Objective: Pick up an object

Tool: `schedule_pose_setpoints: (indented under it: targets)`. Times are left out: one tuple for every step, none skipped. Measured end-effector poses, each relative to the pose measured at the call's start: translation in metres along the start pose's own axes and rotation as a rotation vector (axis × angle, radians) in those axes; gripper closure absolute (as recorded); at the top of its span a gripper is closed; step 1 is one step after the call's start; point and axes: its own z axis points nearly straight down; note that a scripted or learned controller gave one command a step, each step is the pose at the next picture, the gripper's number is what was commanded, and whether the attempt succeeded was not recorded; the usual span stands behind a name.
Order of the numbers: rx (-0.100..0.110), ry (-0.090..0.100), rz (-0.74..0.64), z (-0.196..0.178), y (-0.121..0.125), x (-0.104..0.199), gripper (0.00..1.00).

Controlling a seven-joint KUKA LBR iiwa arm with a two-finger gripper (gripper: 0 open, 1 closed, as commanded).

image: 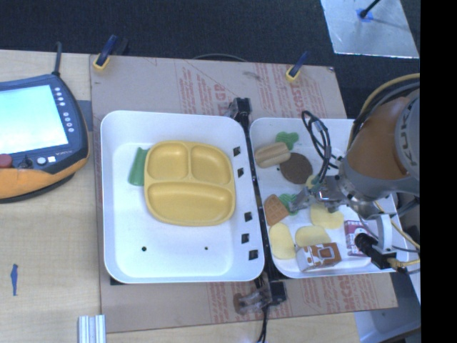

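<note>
Seen from the fixed camera above the bench, the grey arm with its orange band (pixel 382 138) reaches in from the right and hangs low over the right-hand white bin (pixel 265 131), its gripper (pixel 323 191) down among the clutter near the bin's middle; how the tool stands, spread or closed, cannot be told from here, since the wrist and black cables (pixel 318 138) cover it. The objects to be picked lie in that right bin: a tan hot-dog bun (pixel 272 153) near the far wall with a green piece (pixel 288 139) just behind it, a dark brown disc (pixel 295 168) beside the bun, a waffle-patterned brown piece (pixel 275 208) by the left wall, pale yellow chips (pixel 282 240) toward the near side, and a small brown-and-white carton (pixel 319 255) by the near rim. A red-and-white packet (pixel 353 233) lies just right of the chips. The left-hand bin (pixel 114 213) holds a yellow divided tray (pixel 190 183), with a green item (pixel 137 166) tucked against its left edge. Both bins sit on a cardboard sheet (pixel 193 77) held by blue-and-yellow clamps (pixel 104 53). A teach pendant (pixel 39 138) with a lit screen rests on the bench at the far left.
</note>
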Motion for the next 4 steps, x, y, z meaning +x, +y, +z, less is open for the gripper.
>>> schedule_pose_setpoints:
  targets:
    - [-0.008,-0.003,-0.002,-0.003,0.058,0.032,0.0]
    - [0.011,0.001,-0.003,-0.03,0.117,0.017,0.0]
    - [0.006,-0.003,0.002,0.001,0.128,0.031,0.0]
    - [0.002,-0.001,-0.001,-0.001,0.129,0.034,0.0]
